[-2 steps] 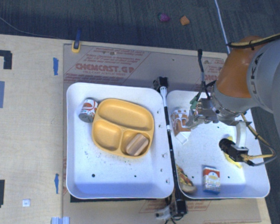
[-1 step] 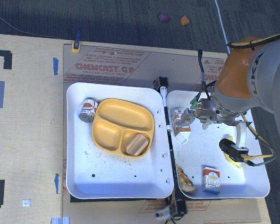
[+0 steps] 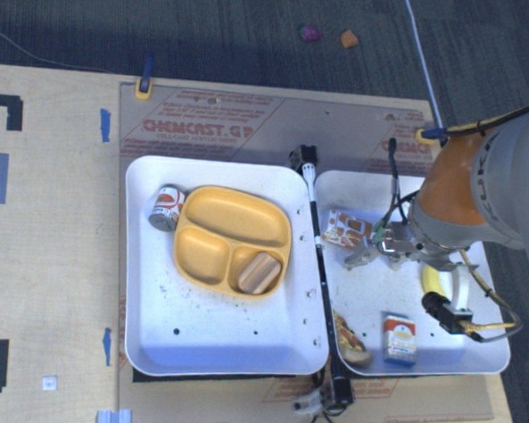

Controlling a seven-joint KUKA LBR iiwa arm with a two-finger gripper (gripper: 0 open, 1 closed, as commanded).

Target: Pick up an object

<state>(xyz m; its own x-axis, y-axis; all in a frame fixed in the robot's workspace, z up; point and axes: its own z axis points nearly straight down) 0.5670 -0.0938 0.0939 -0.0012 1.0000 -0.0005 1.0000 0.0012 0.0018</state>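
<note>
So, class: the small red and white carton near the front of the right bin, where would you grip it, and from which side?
Judging from this view, the carton lies flat on the right bin, apart from the snack packet at its left. Come straight down from above and close across its two long sides, the narrower span, near the middle. The space on both sides leaves room for the gripper.

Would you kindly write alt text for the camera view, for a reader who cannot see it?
A grey arm with an orange band reaches from the right over the right bin, its gripper low beside a snack packet; a small carton lies nearer the front. The left bin holds a yellow divided tray with a can against it.
</note>
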